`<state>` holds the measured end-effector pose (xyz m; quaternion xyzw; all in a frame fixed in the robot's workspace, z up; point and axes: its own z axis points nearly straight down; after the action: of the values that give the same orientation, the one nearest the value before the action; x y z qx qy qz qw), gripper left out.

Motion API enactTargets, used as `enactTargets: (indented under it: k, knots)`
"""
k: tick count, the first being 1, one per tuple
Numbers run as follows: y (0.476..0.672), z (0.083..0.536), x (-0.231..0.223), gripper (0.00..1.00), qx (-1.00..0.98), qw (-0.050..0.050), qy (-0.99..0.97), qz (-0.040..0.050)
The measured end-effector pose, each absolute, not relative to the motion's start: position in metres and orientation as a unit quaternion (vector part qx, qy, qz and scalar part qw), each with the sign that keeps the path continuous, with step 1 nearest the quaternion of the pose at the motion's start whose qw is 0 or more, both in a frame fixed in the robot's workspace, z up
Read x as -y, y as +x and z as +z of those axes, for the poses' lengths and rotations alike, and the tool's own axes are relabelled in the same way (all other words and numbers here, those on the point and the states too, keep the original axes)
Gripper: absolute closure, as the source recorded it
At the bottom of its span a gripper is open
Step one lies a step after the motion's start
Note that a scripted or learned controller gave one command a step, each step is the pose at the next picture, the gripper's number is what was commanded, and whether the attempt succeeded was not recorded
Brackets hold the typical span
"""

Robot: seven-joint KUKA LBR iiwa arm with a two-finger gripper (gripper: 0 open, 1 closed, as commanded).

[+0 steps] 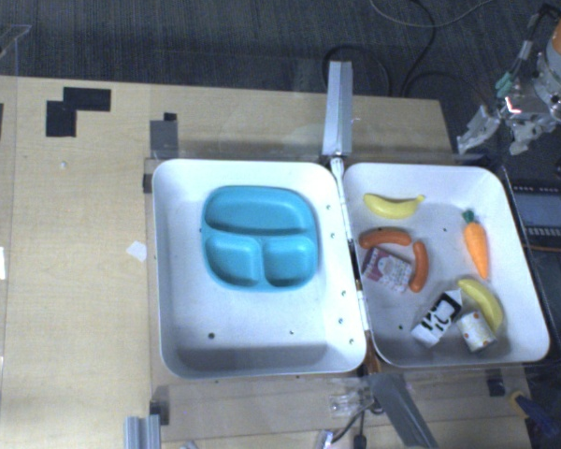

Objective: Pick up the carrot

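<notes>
Camera view has the carrot [476, 248] lying at about three o'clock in the right bin [446, 175], green top toward twelve, apart from the banana [481, 301] below it. The gripper [510, 124] hangs outside the bin, off its one o'clock corner, empty; whether its fingers stand wide or narrow I cannot tell. The carrot looks like a light, stiff, smooth toy, likely slippery, so pinching across the thick middle, with the fingers at three and nine, seems safest.

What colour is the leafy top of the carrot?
Green. The carrot is orange with a small green top, seen in the camera view, lying in the right bin.
</notes>
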<state>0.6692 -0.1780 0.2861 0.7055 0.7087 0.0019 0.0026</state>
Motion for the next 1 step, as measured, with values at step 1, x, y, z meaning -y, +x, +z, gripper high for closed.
enactTargets:
  k: [1]
  knots:
    - [0.6201,0.2751,0.2057,0.0,-0.722,0.003,0.692,0.0016]
